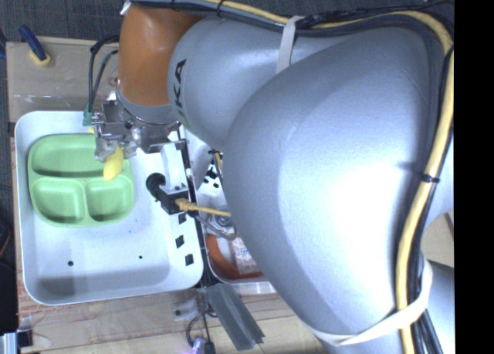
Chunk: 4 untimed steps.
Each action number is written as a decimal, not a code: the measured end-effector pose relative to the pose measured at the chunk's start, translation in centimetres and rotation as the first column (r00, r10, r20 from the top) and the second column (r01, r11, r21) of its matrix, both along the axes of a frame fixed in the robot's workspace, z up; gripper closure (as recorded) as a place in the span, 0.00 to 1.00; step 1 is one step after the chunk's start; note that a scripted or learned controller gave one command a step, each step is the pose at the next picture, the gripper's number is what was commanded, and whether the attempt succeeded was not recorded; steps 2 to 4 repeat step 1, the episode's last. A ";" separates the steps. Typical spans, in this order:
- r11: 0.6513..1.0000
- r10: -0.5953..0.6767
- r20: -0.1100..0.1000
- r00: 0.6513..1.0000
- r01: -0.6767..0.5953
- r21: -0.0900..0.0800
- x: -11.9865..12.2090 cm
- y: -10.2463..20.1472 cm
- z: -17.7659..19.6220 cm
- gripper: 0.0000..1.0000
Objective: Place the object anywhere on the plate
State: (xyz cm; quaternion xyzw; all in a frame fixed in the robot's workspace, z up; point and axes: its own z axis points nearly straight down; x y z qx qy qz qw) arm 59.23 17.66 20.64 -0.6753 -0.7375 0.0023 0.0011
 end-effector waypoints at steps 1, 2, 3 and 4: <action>1.000 0.000 0.000 1.000 0.000 0.000 0.0 0.0 0.0 0.00; 1.000 0.000 0.000 1.000 0.000 0.000 0.0 0.0 0.0 0.00; 1.000 0.000 0.000 1.000 0.000 0.000 0.0 0.0 0.0 0.00; 1.000 0.000 0.000 1.000 0.000 0.000 0.0 0.0 0.0 0.00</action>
